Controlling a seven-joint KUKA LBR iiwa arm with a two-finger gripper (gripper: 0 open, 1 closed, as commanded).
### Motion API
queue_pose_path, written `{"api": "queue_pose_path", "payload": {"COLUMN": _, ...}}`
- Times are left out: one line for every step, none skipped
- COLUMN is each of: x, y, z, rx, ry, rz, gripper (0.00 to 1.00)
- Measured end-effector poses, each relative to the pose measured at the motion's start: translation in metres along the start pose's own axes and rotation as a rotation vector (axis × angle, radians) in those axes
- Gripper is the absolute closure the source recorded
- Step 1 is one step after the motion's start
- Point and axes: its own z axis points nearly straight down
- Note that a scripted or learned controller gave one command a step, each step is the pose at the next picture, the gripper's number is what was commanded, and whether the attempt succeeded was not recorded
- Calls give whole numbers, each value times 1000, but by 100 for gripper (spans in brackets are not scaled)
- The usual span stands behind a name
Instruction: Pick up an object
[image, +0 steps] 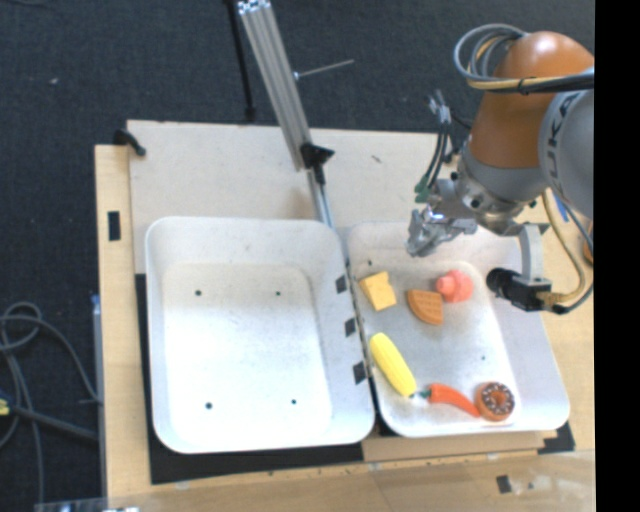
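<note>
A grey two-finger gripper (430, 235) hangs over the far end of the right shallow white plastic bin (520, 330), just beyond a pink rounded toy (455, 285), seemingly poised to descend. Whether its fingers are spread or closed cannot be told. Nothing is seen between them.

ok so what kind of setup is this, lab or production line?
Most likely a lab grasping testbed, not production. The arm hangs over two shallow white bins on a plain board, the right bin holding toy food such as a corn cob and carrot, with loose cables on dark carpet.
</note>
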Motion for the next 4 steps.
{"api": "queue_pose_path", "payload": {"x": 47, "y": 15, "z": 18, "rx": 3, "ry": 1, "rz": 0, "gripper": 100}}
{"api": "queue_pose_path", "payload": {"x": 98, "y": 37, "z": 33, "rx": 1, "ry": 1, "rz": -1, "gripper": 100}}
{"api": "queue_pose_path", "payload": {"x": 148, "y": 61, "z": 42, "rx": 1, "ry": 1, "rz": -1, "gripper": 100}}
{"api": "queue_pose_path", "payload": {"x": 144, "y": 60, "z": 41, "rx": 2, "ry": -2, "rz": 1, "gripper": 0}}
